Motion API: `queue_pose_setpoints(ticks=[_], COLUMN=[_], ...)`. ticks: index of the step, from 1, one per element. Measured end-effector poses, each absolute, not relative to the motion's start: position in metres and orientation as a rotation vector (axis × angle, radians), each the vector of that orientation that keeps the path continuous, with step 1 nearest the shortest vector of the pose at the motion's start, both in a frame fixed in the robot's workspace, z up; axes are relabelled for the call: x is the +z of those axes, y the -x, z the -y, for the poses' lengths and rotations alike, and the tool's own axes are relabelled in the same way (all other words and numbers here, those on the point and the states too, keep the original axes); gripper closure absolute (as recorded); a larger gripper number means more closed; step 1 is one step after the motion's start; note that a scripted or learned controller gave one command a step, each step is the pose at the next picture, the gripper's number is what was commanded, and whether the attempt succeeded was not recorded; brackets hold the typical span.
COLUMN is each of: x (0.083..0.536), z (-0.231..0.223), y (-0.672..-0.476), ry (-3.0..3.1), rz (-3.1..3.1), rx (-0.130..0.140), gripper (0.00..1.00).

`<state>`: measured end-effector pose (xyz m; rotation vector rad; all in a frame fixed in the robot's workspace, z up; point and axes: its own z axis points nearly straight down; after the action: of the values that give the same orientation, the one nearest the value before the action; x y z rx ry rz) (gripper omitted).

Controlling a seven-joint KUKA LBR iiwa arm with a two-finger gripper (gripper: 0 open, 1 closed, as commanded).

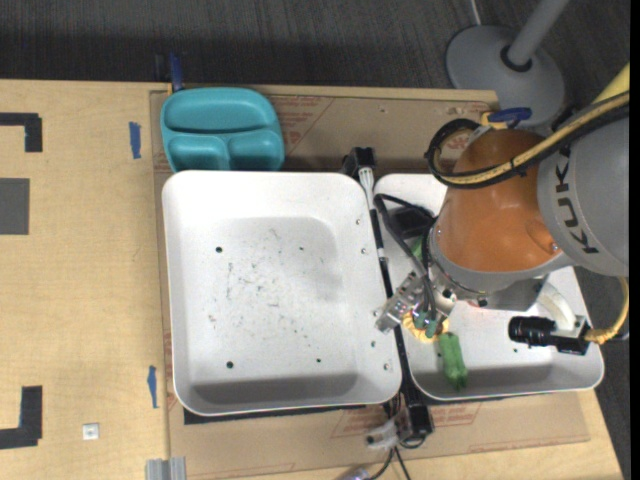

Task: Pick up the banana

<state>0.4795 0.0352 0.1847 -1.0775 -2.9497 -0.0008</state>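
Note:
My gripper [414, 313] hangs low over the left side of the right bin [520, 373], close to the rim shared by the two bins. The arm's orange band and grey wrist cover most of that bin. A small yellow patch [427, 331] peeks out just under the gripper. It could be the banana, but too little of it shows to be sure, and I cannot tell whether it is held.
A green object [453, 359] lies in the right bin just below the gripper. The left bin [200, 218] sits beside it. A teal divided tray [221, 128] stands behind the left bin. Black cables [372, 208] run along the seam between the bins.

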Motion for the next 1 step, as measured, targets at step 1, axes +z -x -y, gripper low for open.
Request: queue_pose_setpoints(ticks=[1], x=[0.0932], z=[-0.0986], y=[-0.4803], ry=[0.531], rz=[3.099], rx=[-0.002], gripper=[1.00])
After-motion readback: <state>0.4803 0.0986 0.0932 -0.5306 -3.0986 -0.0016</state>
